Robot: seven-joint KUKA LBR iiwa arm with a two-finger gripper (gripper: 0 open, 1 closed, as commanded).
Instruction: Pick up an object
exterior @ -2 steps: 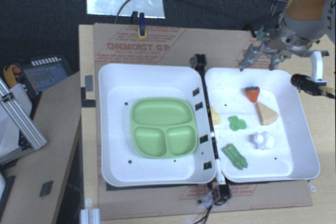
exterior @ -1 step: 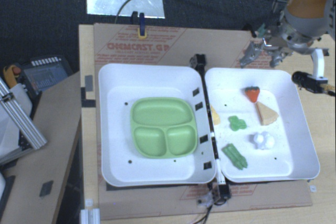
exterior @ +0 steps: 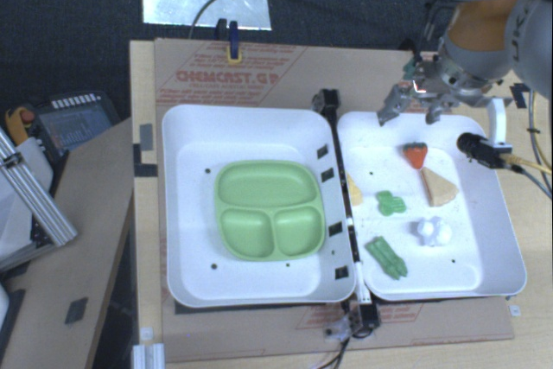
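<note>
The arm reaches in from the right; its tool [exterior: 412,109], fingers spread and holding nothing, hangs above the right bin [exterior: 492,272], near the strawberry [exterior: 416,154].

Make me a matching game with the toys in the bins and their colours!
Things:
1. divided plate
2. strawberry
3. wedge
4. small lumpy toy

Colours:
A. white
B. red with a green top
C. light green
D. tan

Pairs: 1-C, 2-B, 3-D, 4-A
</note>
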